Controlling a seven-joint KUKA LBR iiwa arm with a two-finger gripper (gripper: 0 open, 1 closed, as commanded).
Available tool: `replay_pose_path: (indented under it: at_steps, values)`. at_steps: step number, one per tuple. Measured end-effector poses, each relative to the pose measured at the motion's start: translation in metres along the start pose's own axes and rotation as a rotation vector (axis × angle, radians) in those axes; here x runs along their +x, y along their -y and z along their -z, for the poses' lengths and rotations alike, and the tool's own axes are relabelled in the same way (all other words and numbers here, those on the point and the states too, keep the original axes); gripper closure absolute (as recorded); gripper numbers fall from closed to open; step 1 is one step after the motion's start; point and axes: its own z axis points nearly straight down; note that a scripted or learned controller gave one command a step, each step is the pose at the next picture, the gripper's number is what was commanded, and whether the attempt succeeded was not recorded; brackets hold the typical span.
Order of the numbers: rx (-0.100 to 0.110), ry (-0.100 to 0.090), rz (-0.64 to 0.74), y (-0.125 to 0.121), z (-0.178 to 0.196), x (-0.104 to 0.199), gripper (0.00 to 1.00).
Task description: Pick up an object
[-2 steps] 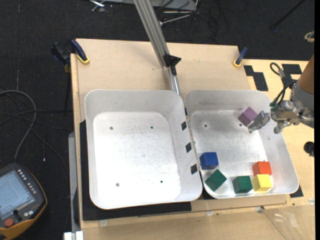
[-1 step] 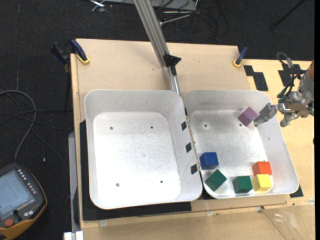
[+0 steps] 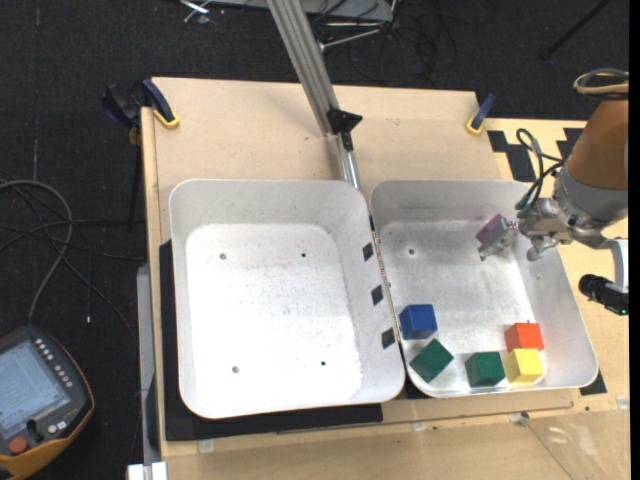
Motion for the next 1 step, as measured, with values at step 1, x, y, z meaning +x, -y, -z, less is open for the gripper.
replay_pose_path:
  at_steps: [1]
  values:
    - [-0.003,0.0,0.002,-0.015,-0.0491,0.0184,0.0]
